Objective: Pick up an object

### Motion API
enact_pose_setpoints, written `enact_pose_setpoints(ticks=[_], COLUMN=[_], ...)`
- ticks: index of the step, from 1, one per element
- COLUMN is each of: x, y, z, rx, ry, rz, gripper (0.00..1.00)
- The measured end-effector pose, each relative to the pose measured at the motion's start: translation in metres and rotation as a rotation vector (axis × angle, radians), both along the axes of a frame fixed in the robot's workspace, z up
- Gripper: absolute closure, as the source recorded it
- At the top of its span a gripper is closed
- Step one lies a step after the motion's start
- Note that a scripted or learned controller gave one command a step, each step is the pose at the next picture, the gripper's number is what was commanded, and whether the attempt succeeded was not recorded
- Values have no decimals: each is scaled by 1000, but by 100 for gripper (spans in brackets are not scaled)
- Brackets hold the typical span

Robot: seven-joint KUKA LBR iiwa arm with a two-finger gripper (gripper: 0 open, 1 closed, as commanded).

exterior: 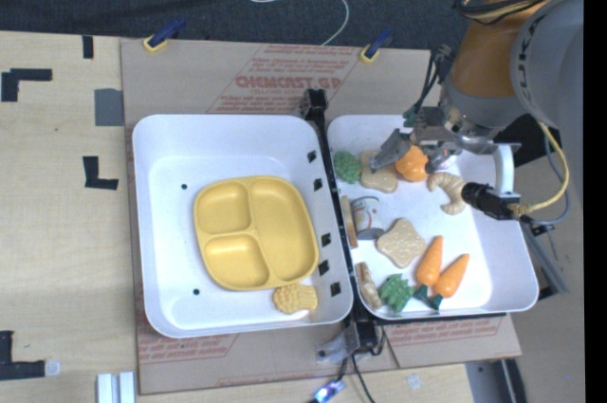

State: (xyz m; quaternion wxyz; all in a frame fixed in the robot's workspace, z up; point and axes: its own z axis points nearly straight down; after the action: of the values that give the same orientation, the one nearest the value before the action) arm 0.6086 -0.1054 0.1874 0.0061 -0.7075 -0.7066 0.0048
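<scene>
Robot gripper [406,155] sits low in the right bin [512,292], near its back edge, beside an orange toy [412,166]; whether it is spread or pinching, I cannot tell. Nothing looks lifted yet, so the pick appears still to do

Red print on cardboard sheet [285,79] under bins, at 12 o'clock: looks like "CHEMCAST GP", upside down, faint. Smaller lines w/ it not legible.
</scene>
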Motion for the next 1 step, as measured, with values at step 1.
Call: enact_pose_setpoints(ticks=[1], x=[3], y=[0], z=[8], rx=[-1], ry=[-13], rz=[3], gripper=[0])
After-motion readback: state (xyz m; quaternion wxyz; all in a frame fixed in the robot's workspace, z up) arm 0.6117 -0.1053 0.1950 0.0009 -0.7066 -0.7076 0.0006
